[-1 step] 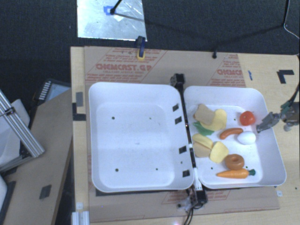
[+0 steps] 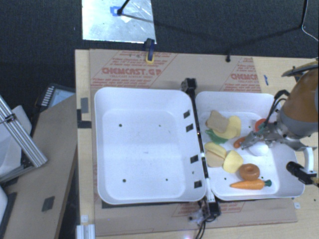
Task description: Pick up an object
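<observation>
Grey 2-finger gripper (image 2: 253, 142) low in right shallow white bin (image 2: 279, 187), over small white egg-shaped object (image 2: 259, 150) and beside red-orange piece (image 2: 240, 142). Finger state: can't tell. Nearby: orange plastic carrot w/ green top (image 2: 248, 184), brown doughnut-shaped toy (image 2: 248, 171), yellow toy chunks (image 2: 232, 161). Left shallow white bin (image 2: 144, 193) adjoins.

Dark carpet floor (image 2: 40, 34) surrounds the wooden bench (image 2: 84, 73); a shiny metal sheet (image 2: 117, 14) lies behind.

We see our arm (image 2: 299, 114) as a rounded grey body with a broad orange band, a dark cable looping beside it, ending in a pale metallic gripper (image 2: 254, 140).
</observation>
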Tool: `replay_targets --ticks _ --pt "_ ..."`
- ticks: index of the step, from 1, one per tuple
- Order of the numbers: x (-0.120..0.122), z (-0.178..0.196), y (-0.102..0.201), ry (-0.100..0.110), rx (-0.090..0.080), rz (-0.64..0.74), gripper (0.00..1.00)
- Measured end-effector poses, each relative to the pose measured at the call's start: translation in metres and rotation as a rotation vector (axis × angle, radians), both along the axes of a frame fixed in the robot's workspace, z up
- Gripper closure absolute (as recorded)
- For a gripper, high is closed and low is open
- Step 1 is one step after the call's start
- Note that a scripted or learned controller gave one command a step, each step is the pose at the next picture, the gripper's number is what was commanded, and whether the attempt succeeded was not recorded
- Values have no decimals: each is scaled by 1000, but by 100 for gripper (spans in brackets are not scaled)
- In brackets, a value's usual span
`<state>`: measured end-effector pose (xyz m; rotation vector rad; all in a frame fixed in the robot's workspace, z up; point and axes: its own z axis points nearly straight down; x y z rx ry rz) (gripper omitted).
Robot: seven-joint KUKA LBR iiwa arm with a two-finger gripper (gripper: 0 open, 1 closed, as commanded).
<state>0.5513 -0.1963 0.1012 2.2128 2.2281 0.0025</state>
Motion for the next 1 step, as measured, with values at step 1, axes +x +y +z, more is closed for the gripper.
replay_targets --ticks 1 --pt "81 -16 81 -8 -1 5 0"
